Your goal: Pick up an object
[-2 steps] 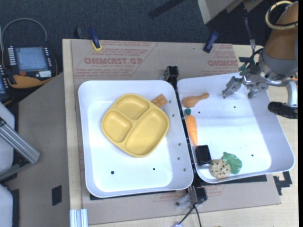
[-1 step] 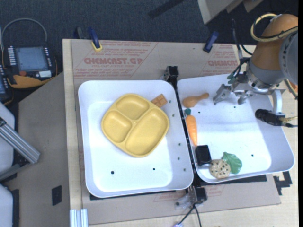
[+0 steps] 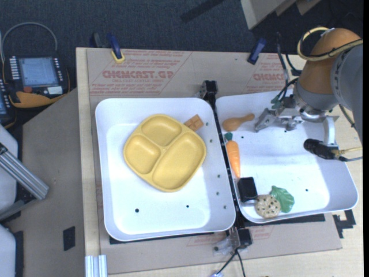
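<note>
My gripper hangs over the back of the right bin, open, with nothing between its fingers. Just to its left a tan drumstick-shaped piece lies on the bin floor, apart from the fingers. An orange carrot lies along the bin's left wall. Toward the front left corner are a black block, a speckled cookie and a green leafy piece.
The left bin holds a yellow divided plate with a small brown block at its back right edge. A black cable end hangs from the arm over the right bin. Clamps sit between the bins.
</note>
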